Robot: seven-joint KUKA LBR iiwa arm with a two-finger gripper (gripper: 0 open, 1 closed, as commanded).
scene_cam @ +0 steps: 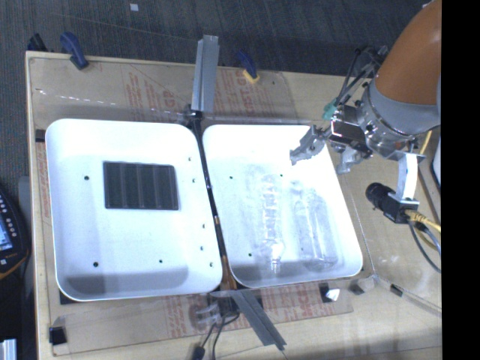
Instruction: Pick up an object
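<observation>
While the gripper [324, 151], fingers apart, hovers above, clear bottles [292, 220] lie below-left.

A pale wooden bench [112, 88] with blue clamps [73, 49] stands on dark grey carpet [285, 13].

Open room above the left bin [67, 201] around its dark pad [141, 185]; two clear bottles [292, 220] crowding the right bin [232, 201].

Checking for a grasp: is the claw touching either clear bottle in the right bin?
Apart. The camera view shows the claw over the bin's upper right corner, with white floor between it and both bottles.
</observation>
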